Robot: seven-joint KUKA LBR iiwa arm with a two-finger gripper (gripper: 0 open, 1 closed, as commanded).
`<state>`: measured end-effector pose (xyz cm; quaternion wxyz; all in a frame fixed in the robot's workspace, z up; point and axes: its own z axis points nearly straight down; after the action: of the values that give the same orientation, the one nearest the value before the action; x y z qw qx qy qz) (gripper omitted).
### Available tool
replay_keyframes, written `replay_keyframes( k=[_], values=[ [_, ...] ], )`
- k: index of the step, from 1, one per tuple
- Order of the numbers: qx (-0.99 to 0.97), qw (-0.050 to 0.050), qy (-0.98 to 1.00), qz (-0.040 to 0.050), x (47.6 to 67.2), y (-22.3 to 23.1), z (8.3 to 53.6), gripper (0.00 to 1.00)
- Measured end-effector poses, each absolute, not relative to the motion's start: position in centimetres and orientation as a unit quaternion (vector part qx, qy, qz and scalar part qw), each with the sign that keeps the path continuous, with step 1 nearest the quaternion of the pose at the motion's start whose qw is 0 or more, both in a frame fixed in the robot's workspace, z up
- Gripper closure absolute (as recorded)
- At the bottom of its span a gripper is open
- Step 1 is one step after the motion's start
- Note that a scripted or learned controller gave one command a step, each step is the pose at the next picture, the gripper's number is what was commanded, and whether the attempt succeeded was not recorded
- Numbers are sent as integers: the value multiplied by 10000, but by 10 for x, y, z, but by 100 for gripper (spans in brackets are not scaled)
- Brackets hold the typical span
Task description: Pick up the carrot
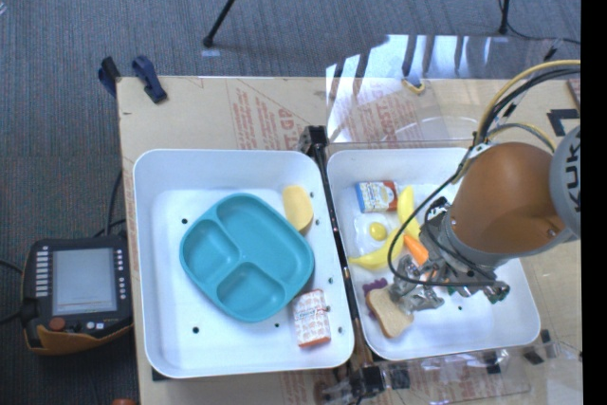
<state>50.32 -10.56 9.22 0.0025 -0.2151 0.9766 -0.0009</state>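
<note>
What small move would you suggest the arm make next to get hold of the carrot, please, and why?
Probably a short nudge toward the carrot, then down. The gripper hangs low in the right bin, just on the near side of the carrot, above the bread slice. The carrot lies beside the banana, so the approach needs care.

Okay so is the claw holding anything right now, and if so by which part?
It cannot be told. The claw sits low in the right bin beside the carrot, but the arm hides any grip.
</note>
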Motion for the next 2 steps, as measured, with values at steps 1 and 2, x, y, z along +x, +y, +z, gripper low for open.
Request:
replay_keyframes(
  k=[1, 2],
  values=[
    [-1414, 78, 9899, -12, 576, -93, 94, 100],
    [-2677, -23, 9635, 26, 484, -161, 91, 100]
  ],
)
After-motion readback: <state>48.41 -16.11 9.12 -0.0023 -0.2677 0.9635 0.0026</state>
